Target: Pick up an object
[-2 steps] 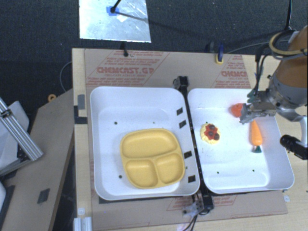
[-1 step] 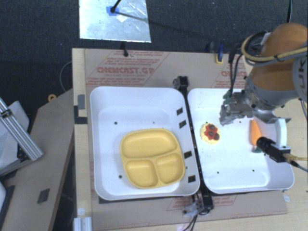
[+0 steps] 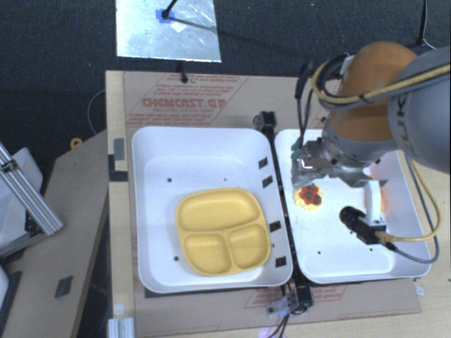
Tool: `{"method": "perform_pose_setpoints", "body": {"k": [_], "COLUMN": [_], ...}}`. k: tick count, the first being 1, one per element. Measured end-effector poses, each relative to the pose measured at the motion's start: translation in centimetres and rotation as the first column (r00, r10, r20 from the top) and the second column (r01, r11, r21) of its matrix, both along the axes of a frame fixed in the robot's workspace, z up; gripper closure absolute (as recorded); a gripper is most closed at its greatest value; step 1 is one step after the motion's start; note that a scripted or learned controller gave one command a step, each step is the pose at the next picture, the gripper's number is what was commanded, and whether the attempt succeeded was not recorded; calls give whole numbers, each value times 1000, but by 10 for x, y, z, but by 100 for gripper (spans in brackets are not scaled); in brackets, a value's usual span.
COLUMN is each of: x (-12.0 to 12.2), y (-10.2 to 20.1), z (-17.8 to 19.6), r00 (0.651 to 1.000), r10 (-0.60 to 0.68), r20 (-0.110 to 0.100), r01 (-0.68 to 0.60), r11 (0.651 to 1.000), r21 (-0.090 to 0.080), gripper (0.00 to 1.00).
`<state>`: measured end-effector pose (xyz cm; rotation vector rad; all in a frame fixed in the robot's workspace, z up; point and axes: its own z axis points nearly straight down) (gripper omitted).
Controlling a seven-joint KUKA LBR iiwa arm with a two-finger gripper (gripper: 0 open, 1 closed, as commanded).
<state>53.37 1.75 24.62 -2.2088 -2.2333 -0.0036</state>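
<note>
Arm over the right bin (image 3: 331,270), gripper (image 3: 307,169) lowered just above a small red-and-yellow object (image 3: 309,198) near that bin's left wall; finger state cannot be told. Left bin (image 3: 204,143) holds a yellow divided tray (image 3: 222,229).

The scene is lit evenly from above, bright but not harsh. The two white bins (image 3: 211,143) are rendered close to overexposed, and little surface detail is kept on their floors. A strong sheen is thrown off the metal sheet (image 3: 168,20) far up and to the left of the pincer (image 3: 306,169). Soft shadows are cast beneath the arm (image 3: 394,118) onto the bin floor around the pincer. The dark carpet (image 3: 49,48) is recorded as grainy. Overall sharpness is modest; fine edges near the pincer are slightly smeared.
</note>
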Motion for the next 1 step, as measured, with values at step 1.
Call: {"method": "perform_pose_setpoints", "body": {"k": [1], "x": [-3], "y": [59], "z": [4], "r00": [1000], "r10": [1], "r20": [0], "r01": [-1], "r11": [1000], "r21": [0], "gripper": [100]}}
